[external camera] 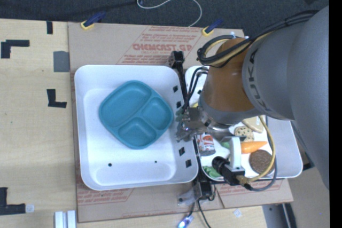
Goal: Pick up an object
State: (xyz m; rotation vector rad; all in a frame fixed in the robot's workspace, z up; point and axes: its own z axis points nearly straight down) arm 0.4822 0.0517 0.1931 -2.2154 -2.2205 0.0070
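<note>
The grey arm with its orange band (227, 80) reaches in from the right and hangs low over the right bin (288, 168), hiding most of it. My gripper (206, 139) points down into that bin's left side, over a small can with a red label (206, 144). Around it lie an orange carrot (252, 146), a brown round cookie (261, 159), a pale spotted piece (243, 130) and something green (215, 172). Nothing shows held between the gripper's parts.
The left bin (91, 115) holds a blue divided plate (136, 113). Both bins rest on a cardboard sheet (155, 45) on the wooden bench. A white cable (171, 1) loops at the back, and black cables trail by the right bin's front edge.
</note>
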